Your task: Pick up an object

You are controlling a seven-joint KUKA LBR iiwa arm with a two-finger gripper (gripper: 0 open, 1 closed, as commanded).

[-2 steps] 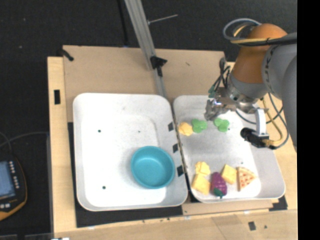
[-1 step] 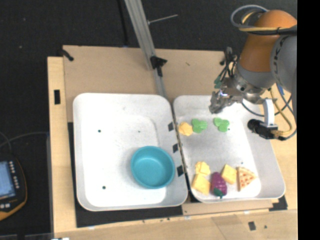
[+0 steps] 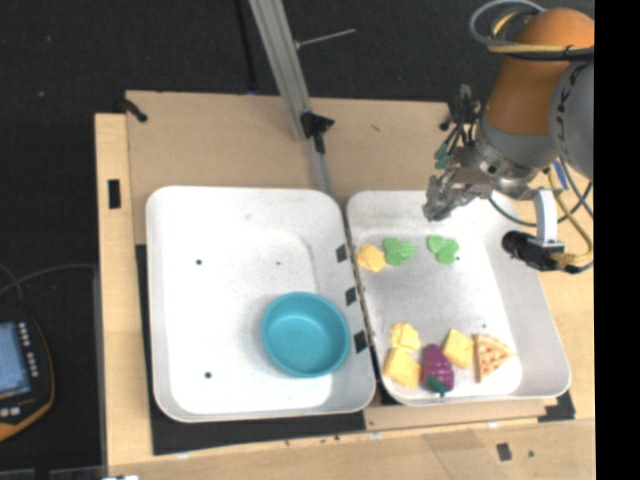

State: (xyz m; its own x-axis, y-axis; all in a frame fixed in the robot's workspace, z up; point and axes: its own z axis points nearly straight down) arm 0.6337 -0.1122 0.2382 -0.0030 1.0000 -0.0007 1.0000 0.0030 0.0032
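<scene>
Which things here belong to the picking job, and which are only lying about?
Job:
gripper
green pieces
yellow piece
cheese blocks
grapes
pizza slice
right bin

Lying about:
blue bowl
left bin
handheld controller

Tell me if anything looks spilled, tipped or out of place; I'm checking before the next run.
Nothing stands out. The blue bowl sits upright in the left bin, and the toy food pieces lie inside the right bin.
</scene>
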